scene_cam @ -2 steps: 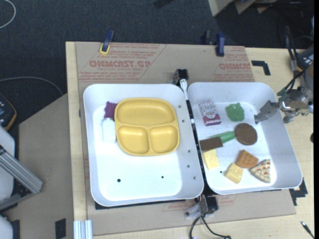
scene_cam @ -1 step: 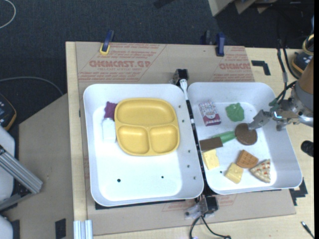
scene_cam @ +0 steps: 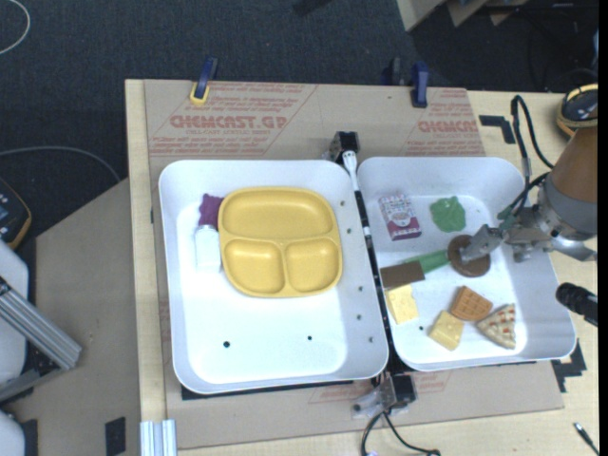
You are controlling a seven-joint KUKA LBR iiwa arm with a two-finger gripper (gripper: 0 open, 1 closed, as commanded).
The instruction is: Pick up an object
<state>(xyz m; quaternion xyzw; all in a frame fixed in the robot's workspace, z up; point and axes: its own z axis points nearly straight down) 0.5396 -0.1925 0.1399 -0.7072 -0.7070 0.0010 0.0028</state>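
The right bin (scene_cam: pixel 532 350) holds several toy foods: a red and white packet (scene_cam: pixel 399 216), a green lump (scene_cam: pixel 447 215), a dark brown bar (scene_cam: pixel 401 275), a green stick (scene_cam: pixel 434 262), a brown round piece (scene_cam: pixel 467 257), a yellow cheese slice (scene_cam: pixel 403 305), a cheese wedge (scene_cam: pixel 446 330), a waffle (scene_cam: pixel 470 304) and a pizza slice (scene_cam: pixel 498 325). My gripper (scene_cam: pixel 489 240) reaches in from the right and hangs low over the right part of that bin. It is just above the upper right edge of the brown round piece, part of which it hides.
The left bin (scene_cam: pixel 266 350) carries a yellow divided plate (scene_cam: pixel 280 240) and, at its left, a white bottle with a purple top (scene_cam: pixel 207 240). A black divider (scene_cam: pixel 366 255) runs between the bins. Cables (scene_cam: pixel 527 150) trail near the arm at the right.
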